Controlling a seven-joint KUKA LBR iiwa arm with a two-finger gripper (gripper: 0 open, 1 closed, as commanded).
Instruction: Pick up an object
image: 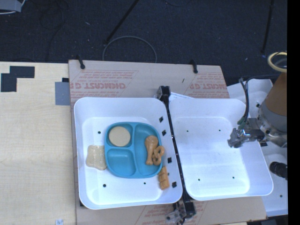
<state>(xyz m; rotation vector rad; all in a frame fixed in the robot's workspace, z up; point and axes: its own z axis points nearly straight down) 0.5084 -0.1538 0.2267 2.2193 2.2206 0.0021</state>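
The arm [279,104] comes in at the right edge of the frame, its orange band showing at the upper right and the grey wrist just below it. From the wrist the tool [236,140] reaches toward the left at mid-height, metallic and small, its tip in the right-centre of the frame.

I see the light wood bench [33,144] carrying a brown cardboard sheet [140,81]; two white bins [89,111] sit on it.
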